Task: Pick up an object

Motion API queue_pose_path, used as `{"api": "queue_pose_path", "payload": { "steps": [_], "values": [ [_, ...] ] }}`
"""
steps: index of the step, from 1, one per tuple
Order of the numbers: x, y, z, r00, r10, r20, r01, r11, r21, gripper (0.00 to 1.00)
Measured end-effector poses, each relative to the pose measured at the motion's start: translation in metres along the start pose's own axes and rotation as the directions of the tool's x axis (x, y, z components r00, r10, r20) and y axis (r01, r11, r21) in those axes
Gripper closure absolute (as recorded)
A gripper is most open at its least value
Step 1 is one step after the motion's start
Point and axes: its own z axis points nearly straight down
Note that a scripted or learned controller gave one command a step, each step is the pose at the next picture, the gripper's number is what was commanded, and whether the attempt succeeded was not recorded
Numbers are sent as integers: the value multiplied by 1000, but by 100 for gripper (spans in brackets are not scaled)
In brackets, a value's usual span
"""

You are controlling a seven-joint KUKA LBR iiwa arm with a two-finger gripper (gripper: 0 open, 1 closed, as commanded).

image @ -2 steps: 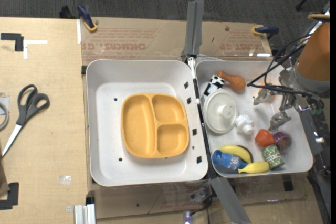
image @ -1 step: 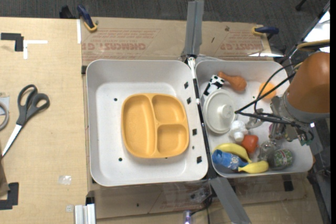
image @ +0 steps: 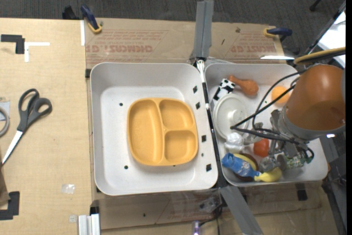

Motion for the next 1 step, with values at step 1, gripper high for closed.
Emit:
{"api": "queue_pose_path", "payload": {
  "steps": [1],
  "values": [
    [-89, -3, -5, 977, 213, 21, -213, 977, 20, 0]
  ]
}}
